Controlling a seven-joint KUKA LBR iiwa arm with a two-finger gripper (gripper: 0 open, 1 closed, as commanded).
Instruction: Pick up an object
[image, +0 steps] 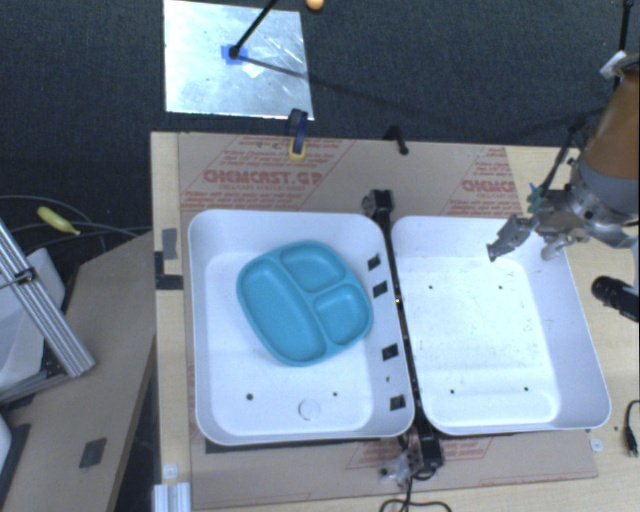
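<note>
We see the blue divided plate (304, 301) lying flat in the left bin (215, 400), nothing on or against it. Our gripper (528, 240) hovers over the right bin (575, 400) near its far edge; whether it is parted we cannot tell. A black divider (392, 330) separates the bins.

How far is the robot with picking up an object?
Nothing looks done yet: the blue divided plate lies flat in the left bin. The gripper hangs over the right bin, far from the plate. Reaching, grasping and lifting all remain.
</note>
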